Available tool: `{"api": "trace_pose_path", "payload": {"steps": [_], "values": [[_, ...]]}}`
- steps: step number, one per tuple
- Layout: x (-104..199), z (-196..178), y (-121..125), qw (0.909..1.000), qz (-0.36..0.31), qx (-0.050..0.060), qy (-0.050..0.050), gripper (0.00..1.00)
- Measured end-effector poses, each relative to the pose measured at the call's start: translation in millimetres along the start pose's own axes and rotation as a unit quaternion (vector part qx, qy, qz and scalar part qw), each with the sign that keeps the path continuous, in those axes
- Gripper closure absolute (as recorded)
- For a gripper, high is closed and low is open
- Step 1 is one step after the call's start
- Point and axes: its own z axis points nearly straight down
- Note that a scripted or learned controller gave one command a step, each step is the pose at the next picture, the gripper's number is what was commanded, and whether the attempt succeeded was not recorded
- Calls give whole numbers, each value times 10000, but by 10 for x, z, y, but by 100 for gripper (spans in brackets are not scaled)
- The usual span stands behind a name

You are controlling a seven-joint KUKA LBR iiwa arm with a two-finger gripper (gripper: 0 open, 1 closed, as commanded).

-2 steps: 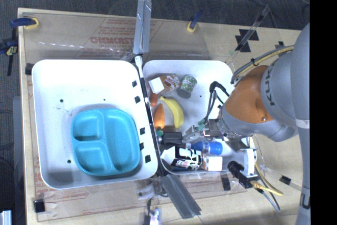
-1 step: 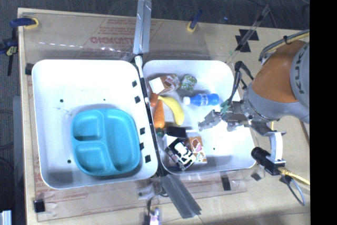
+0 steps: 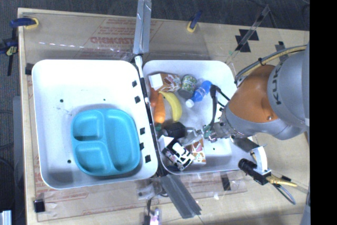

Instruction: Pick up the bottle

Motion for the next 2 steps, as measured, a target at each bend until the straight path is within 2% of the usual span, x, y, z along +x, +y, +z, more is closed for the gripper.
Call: {"api": "trace_pose_path", "payload": {"steps": [1,2], "values": [[-212,-879,960,9991,-432,17,0,0],[-342,52,1657,9999,-95,39,8,0]]}}
